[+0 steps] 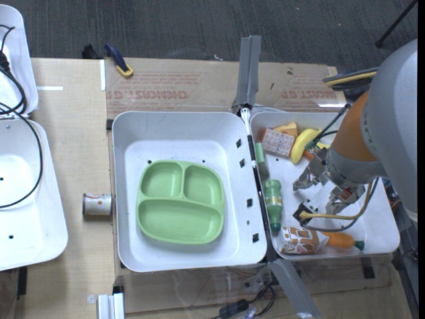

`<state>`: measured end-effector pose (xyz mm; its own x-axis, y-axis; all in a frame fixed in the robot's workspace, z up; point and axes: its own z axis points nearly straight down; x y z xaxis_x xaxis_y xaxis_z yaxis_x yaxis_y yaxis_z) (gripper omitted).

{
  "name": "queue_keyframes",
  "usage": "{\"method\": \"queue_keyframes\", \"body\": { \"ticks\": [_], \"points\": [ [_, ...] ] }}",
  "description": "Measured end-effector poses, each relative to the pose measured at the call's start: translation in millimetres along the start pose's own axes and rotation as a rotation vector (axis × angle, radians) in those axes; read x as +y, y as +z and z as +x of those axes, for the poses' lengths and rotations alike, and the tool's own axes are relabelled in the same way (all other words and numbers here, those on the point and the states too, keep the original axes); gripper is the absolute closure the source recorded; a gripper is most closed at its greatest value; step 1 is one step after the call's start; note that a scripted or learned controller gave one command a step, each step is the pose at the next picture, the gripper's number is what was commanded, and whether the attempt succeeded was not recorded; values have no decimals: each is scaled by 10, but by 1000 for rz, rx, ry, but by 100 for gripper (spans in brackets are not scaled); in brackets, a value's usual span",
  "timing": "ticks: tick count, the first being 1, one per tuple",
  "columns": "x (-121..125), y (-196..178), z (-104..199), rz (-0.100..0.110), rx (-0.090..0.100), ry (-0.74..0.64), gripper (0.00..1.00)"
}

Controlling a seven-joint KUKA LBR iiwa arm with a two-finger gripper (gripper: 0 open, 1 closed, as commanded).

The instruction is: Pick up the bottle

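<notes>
A green bottle (272,202) lies on its side in the right bin (382,234), along that bin's left wall, with its cap end toward the back. My gripper (319,191) hangs low over the middle of the right bin, a short way right of the bottle and apart from it. Nothing is visibly held. The grey arm with its orange band (358,128) reaches in from the right and hides the bin's right part.
Around the gripper lie a banana (304,143), a reddish box (277,141), a yellow wedge (287,129), a carrot (342,241) and a snack packet (302,240). The left bin (126,178) holds a green divided tray (180,203). A small can (97,205) lies on the bench.
</notes>
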<state>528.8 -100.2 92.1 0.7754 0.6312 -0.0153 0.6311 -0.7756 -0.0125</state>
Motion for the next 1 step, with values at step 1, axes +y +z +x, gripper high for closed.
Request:
{"method": "queue_keyframes", "body": {
  "ticks": [1],
  "points": [
    [110, -233, -771, -5, 10, -23, 0]
  ]
}}
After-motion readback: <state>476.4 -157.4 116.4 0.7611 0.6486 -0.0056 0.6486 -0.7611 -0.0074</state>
